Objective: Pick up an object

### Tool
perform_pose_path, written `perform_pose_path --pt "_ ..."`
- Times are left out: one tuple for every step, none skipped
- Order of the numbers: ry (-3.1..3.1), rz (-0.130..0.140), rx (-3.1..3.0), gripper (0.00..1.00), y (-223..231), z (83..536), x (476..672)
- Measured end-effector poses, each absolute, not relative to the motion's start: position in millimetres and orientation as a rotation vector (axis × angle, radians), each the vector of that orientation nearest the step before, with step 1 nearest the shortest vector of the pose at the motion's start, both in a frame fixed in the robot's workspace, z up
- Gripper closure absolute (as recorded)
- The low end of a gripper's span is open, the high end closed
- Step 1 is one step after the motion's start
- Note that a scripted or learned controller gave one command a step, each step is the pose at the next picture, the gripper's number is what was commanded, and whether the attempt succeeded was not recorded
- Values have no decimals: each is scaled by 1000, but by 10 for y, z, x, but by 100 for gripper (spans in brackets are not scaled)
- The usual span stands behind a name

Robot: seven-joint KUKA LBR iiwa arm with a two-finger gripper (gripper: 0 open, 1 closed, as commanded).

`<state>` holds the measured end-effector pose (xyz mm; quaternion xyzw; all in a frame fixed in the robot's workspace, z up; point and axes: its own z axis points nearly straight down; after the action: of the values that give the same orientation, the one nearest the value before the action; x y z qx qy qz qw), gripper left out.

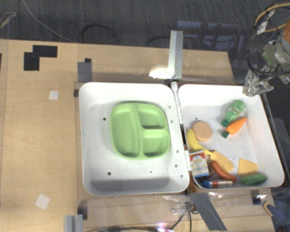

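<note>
The claw (257, 87) hangs over the far right corner of the right bin (261, 129); it seems to have nothing between its fingers, and how far they are parted I cannot tell. Just near and left of it lie a green bottle (234, 111) and a toy carrot (236, 125). The left bin (94, 129) holds a green divided tray (139, 129).

A pale wooden bench (34, 144) fills the left and middle of the frame, with black square marks (38, 56) at upper left. The left white bin (94, 173) sits at centre, holding a green divided tray (139, 129). A metal bracket (175, 52) stands upright above the seam between the bins. Dark floor (111, 8) runs along the top.
</note>
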<state>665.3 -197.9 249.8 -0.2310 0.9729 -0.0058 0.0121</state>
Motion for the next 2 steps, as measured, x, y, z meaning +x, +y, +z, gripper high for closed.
perform_pose_path --pt "3083 -4 -523 100 -1589 2809 6716" --pt "3096 -2 -445 100 -1255 2962 6713"
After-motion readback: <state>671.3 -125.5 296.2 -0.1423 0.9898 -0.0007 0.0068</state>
